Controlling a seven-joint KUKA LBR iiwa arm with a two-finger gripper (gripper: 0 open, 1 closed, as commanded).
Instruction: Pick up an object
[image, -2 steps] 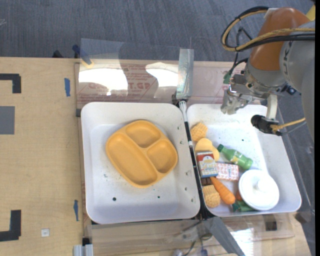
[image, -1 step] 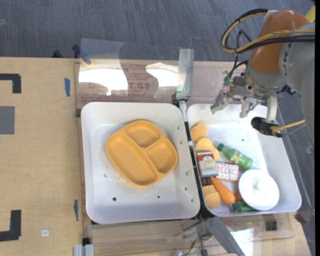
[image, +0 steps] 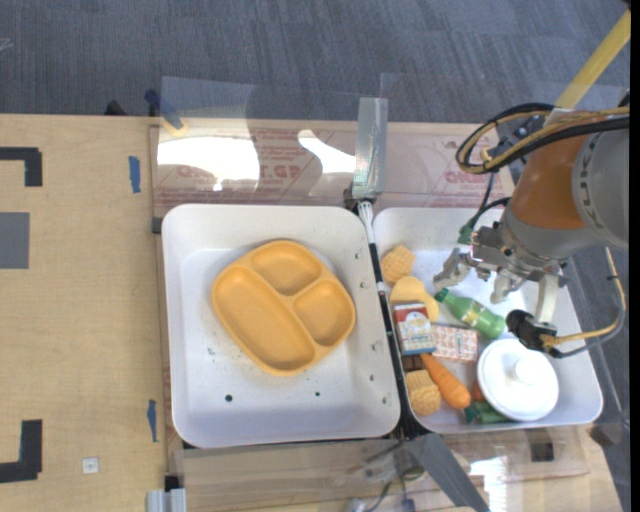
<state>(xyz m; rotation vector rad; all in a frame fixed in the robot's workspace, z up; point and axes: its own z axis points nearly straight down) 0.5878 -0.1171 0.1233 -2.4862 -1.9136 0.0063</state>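
Gripper hangs over the right bin with its 2 fingers spread and nothing between them, just above the green bottle lying beside the white lid and carrot.

Yellow divided plate (tray?) in left bin.

Bright, even overhead light, colours clean. Strong white glare on the clear plastic sheet far left of and above the gripper. Soft short shadows under the gripper on the right bin floor. Arm slightly soft; the bench is sharp. Little edge distortion.
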